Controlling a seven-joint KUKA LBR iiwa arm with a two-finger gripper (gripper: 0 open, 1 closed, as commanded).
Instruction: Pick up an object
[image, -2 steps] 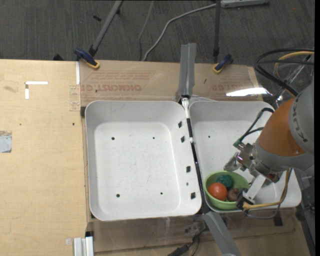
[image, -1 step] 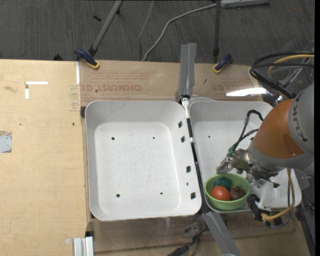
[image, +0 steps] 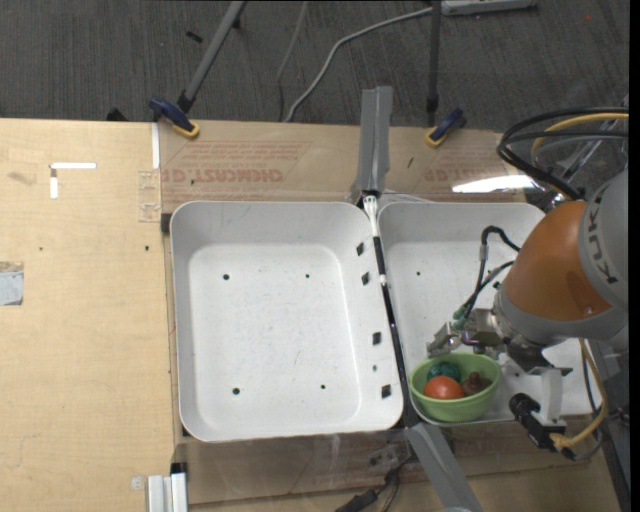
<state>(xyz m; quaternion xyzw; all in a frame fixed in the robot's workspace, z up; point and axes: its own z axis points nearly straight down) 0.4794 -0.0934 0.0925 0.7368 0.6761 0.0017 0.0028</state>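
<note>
A green bowl (image: 455, 391) sits in the near left corner of the right bin (image: 430, 262). Inside it lie a red-orange round object (image: 444, 387), a teal piece (image: 447, 371) and a dark brown piece (image: 479, 381). My gripper (image: 462, 340) hangs just above the bowl's far rim, under the orange band of the arm (image: 555, 270). The arm's body hides most of the gripper, and nothing shows between its fingers.
The left bin (image: 270, 318) lies beside the right one, with a grey divider bar (image: 374, 150) between them at the back. Cables (image: 560, 135) loop over the arm at the right. Clamps (image: 175, 117) hold the cardboard at the back edge.
</note>
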